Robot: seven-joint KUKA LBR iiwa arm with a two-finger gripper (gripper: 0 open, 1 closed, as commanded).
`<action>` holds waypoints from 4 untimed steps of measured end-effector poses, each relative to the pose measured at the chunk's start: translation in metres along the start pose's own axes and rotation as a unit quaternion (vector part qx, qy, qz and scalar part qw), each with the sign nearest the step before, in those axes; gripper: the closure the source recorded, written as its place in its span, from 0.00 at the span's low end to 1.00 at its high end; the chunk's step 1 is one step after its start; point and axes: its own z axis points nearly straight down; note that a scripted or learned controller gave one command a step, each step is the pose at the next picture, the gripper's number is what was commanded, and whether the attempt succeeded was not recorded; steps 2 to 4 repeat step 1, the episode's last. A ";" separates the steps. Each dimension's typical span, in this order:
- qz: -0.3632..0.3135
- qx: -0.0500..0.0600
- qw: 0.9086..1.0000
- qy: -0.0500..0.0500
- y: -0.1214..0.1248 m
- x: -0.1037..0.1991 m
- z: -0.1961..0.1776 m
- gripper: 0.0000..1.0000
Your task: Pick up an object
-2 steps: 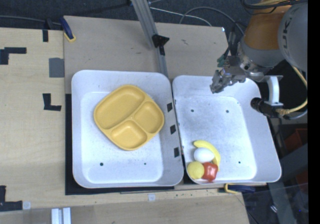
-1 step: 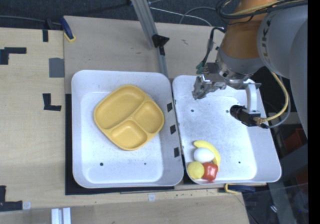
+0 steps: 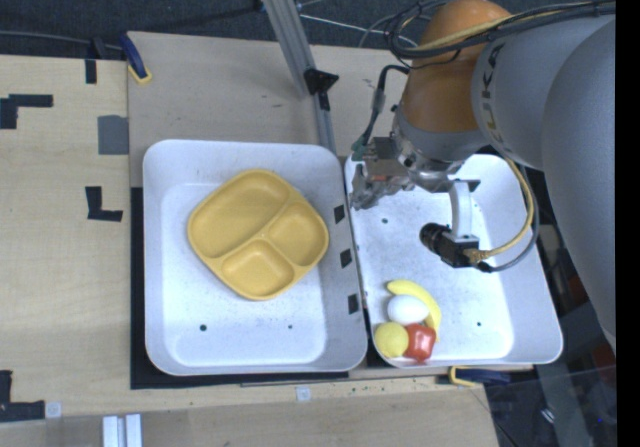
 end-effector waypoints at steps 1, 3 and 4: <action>0.000 0.000 1.000 0.000 0.000 0.052 0.005 1.00; 0.000 0.000 1.000 0.000 0.000 0.052 0.005 1.00; 0.000 0.000 1.000 0.000 0.000 0.052 0.005 1.00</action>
